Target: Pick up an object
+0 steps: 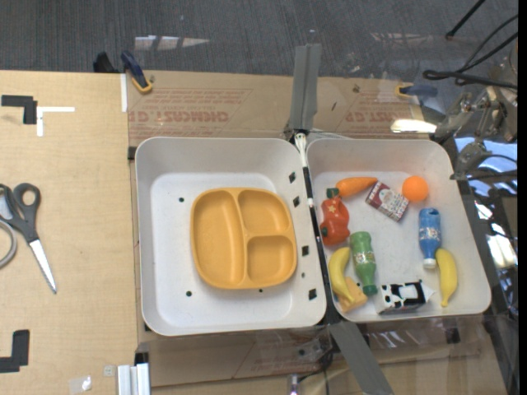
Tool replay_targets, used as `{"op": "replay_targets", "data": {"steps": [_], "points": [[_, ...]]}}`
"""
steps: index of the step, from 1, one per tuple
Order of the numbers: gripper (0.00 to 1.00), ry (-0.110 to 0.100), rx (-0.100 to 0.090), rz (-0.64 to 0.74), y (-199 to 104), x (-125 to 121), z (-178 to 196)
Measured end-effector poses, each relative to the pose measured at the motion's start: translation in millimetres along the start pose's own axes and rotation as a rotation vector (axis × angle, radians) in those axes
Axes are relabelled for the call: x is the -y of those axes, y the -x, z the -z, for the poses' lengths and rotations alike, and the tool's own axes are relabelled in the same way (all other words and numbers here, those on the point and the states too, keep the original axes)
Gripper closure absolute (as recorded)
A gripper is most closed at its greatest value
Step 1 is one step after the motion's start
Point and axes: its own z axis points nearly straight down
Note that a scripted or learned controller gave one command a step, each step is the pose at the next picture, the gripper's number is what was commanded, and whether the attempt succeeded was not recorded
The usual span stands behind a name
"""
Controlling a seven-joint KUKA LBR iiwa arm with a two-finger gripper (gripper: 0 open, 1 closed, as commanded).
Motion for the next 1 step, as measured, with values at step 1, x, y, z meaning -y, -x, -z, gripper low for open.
{"op": "replay_targets", "data": {"steps": [1], "points": [[0.00, -0.001, 0.002, 0.130, -24.6, 7.4, -185.3]]}}
